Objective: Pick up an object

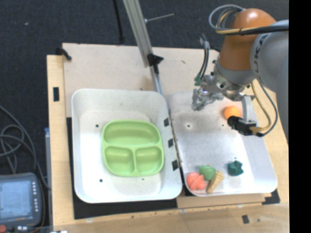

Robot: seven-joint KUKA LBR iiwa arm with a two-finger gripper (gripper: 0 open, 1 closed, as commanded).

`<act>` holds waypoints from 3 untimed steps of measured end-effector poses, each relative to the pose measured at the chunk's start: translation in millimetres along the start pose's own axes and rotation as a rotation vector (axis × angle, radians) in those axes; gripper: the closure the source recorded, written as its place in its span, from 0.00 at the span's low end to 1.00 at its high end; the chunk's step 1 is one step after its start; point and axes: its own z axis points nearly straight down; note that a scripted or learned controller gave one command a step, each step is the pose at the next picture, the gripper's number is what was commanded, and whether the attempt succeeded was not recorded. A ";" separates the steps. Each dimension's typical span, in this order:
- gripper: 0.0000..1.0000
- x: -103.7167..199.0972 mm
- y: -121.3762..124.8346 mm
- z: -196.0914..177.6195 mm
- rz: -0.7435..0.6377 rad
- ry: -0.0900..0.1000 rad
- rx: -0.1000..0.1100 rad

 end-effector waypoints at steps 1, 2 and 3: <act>1.00 49.9 -14.0 -15.9 -0.002 0.002 -0.002; 1.00 105.5 -27.4 -8.0 -0.002 0.001 0.000; 1.00 147.6 -37.3 -17.1 -0.002 0.001 -0.002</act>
